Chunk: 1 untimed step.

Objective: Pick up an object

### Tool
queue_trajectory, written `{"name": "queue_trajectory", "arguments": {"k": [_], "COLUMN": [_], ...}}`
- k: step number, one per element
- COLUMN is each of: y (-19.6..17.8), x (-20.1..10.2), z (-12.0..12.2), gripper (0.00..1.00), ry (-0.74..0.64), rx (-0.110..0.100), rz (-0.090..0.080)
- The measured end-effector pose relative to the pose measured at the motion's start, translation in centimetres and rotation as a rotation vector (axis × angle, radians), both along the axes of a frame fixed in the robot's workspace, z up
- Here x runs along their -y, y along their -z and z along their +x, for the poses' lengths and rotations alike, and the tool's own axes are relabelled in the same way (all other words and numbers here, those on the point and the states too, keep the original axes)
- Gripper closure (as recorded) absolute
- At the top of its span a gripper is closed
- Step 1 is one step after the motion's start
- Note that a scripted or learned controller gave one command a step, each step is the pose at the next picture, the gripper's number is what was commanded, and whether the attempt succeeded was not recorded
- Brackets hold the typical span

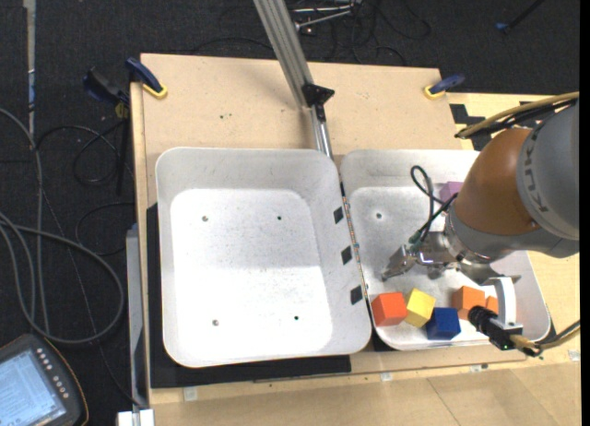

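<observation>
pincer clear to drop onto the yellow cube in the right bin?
Probably yes. The small yellow cube lies uncovered near the front wall of the right white bin, just below the pincer; the orange cube and blue cube crowd its sides.

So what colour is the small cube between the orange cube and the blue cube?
Yellow: the small yellow cube shows best in the camera view.

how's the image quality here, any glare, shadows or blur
Camera view: even overhead light, soft shadows only; the white bins look bright but keep their speckle, so no real glare; the blocks read fairly sharp; the arm is large and soft-edged, and the end effector is too murky to read.
</observation>
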<state>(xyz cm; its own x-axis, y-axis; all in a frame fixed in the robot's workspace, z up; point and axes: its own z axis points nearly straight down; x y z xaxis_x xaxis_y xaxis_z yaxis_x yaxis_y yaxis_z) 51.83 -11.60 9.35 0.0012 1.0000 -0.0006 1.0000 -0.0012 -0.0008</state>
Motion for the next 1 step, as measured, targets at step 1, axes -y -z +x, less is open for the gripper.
{"name": "queue_trajectory", "arguments": {"k": [1], "y": [-1.21], "x": [0.0], "z": [0.11], "gripper": [1.0], "ry": [0.0], "rx": [0.004], "rz": [0.0]}}
